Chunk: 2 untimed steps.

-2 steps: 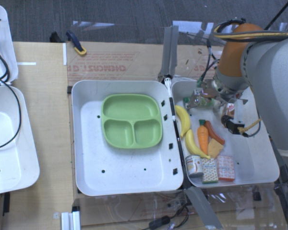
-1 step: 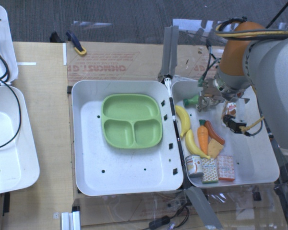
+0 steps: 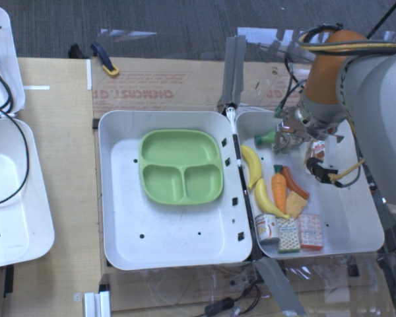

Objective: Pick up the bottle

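Observation:
A small green bottle [image 3: 265,138] lies on its side near the back left corner of the right bin [image 3: 346,216]. Only its left end shows, because the gripper hides the rest. My gripper [image 3: 288,137] hangs low over the bin's back, right at the bottle's right end, below the grey arm with its orange band [image 3: 330,71]. Whether it touches or grips the bottle is hidden by the wrist.
In the right bin lie two bananas [image 3: 252,164], a carrot [image 3: 278,190], a red stick-shaped item [image 3: 296,183], a yellow piece [image 3: 295,205], a can [image 3: 266,228] and two small boxes [image 3: 299,234]. A green divided plate [image 3: 181,166] sits in the left bin [image 3: 109,197].

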Motion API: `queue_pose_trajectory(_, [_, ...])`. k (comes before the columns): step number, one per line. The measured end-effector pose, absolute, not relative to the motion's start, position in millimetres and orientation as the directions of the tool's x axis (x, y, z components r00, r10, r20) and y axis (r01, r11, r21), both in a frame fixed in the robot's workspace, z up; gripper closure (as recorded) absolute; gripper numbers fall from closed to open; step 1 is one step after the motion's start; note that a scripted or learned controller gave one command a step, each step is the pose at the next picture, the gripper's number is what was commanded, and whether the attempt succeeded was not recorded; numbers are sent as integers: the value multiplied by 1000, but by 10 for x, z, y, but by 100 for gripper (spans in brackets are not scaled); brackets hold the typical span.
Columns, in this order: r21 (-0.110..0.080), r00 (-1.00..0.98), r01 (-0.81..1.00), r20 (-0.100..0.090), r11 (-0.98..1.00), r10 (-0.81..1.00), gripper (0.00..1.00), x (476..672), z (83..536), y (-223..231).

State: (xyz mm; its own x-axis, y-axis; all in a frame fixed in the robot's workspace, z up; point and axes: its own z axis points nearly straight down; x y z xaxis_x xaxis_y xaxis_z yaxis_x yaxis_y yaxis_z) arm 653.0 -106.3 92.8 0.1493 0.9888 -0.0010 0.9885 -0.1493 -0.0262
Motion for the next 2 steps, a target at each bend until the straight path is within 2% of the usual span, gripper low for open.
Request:
queue_pose_trajectory(1, [-15,150,988,-3,-150,989,0,6554,954,-1076])
queue_pose_trajectory(2, [-22,149,989,-6,-149,989,100,6539,1022,-1090])
